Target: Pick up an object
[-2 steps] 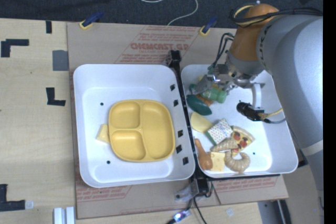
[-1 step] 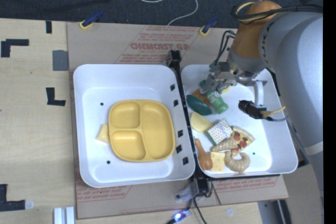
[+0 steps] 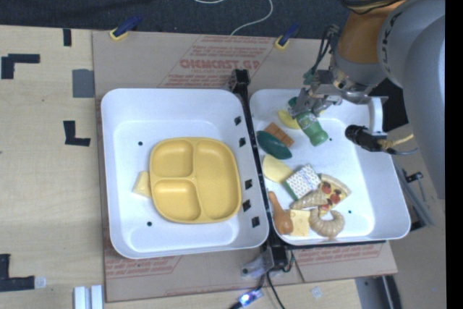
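1. Step in hand: judged from the layout, the arm is at the grasp stage of the pick. The gripper (image 3: 309, 111) sits low over the far part of the right bin (image 3: 376, 188), directly above the cluster of toy food items.

2. Target location: a green bottle-shaped object (image 3: 314, 131) lies at the gripper tip, in the far-left part of the right bin. A yellow piece (image 3: 286, 119) lies just beside it on the left. An orange item (image 3: 275, 134) and a dark green oval item (image 3: 275, 147) lie just near of these.

3. Pincer state: the fingers appear to straddle the far end of the green object and to touch it. The wrist hardware hides the fingertips, so the opening width cannot be read. Whether the pincer is spread or clamped cannot be told, and no firm hold is confirmed.

4. Object condition: the green object appears to rest on the bin floor, tilted, with its near end pointing toward the near-right. It is not visibly lifted.

5. Next move, as a judgement: confirm closure on the green object, then raise straight up. The neighbouring yellow piece is close enough to be dragged or pinched along with it.

6. Other contents: the left bin (image 3: 119, 155) carries a yellow divided plate (image 3: 195, 179), well apart from the gripper.
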`<action>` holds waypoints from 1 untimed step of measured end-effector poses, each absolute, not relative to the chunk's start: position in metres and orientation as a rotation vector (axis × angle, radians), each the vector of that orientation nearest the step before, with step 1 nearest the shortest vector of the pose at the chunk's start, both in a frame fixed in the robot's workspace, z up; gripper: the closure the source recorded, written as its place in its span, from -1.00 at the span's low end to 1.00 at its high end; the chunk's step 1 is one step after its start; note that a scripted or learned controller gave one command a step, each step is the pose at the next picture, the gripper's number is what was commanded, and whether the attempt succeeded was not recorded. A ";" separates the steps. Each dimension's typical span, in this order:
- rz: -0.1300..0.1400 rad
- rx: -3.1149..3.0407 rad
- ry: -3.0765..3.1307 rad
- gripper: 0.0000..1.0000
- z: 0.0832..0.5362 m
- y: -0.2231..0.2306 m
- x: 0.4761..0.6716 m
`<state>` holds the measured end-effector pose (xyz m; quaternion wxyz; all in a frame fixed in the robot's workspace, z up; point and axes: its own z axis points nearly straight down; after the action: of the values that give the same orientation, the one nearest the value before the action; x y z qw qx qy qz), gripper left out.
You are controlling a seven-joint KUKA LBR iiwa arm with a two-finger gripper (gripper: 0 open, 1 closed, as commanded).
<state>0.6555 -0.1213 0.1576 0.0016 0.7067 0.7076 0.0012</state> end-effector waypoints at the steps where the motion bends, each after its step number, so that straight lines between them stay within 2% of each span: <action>1: 0.004 2.217 2.221 1.00 0.204 -0.127 0.659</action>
<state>0.6589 -0.1274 0.2039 0.0017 0.7063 0.7079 0.0013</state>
